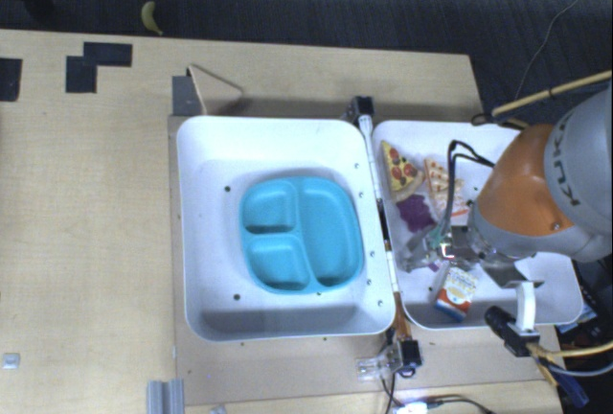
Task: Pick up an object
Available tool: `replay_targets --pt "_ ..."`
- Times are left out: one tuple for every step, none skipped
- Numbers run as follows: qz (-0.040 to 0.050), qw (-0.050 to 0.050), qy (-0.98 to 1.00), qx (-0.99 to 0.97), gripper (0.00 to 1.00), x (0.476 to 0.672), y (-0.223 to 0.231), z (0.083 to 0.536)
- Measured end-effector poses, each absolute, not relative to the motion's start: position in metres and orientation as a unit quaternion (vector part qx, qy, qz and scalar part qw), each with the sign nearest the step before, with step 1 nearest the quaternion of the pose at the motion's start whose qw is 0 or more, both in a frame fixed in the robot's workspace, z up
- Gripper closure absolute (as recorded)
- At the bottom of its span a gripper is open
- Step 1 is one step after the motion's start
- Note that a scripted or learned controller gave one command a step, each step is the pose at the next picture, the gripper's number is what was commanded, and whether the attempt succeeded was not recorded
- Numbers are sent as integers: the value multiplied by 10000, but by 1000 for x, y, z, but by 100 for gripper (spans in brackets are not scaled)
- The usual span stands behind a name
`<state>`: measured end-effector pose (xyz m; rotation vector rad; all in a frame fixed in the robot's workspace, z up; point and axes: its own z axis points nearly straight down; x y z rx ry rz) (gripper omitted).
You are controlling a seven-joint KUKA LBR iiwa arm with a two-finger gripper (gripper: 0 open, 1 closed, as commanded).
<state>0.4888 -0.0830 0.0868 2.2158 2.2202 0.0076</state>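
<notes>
**Arm lowered into the right bin, grasp not confirmed**

The tan surface (86, 230) is seen from above, with two shallow white bins set side by side on it. The left bin (206, 211) carries a blue divided tray (302, 235) lying flat in its middle. The right bin (565, 302) is largely covered by the arm (527, 192), which is reached in from the right, its orange band tilted over the bin's centre.

The claw (442, 249) is placed low in the right bin, near the wall shared with the left bin. Whether it is spread or pressed together cannot be told, since the wrist hardware is in the way and the area is blurred. Nothing can be confirmed as held.

The candidate objects are gathered in the right bin. A pizza slice toy (400, 171) lies near the far left corner, with a waffle-like piece (439, 177) just beside it. A purple item (417, 211) lies between these and the claw. A small carton with an orange and blue base (458, 292) lies just beside the claw, toward the near rim.

The step in hand is judged to be the descent or closing phase of a pick, probably aimed at the purple item or the carton. For the next move, a firm closure on one object would be required, followed by a straight lift clear of the bin walls and neighbouring toys.
</notes>
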Motion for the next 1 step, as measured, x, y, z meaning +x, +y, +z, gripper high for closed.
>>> replay_targets --pt "43 50 7082 7059 100 491 -83 98"
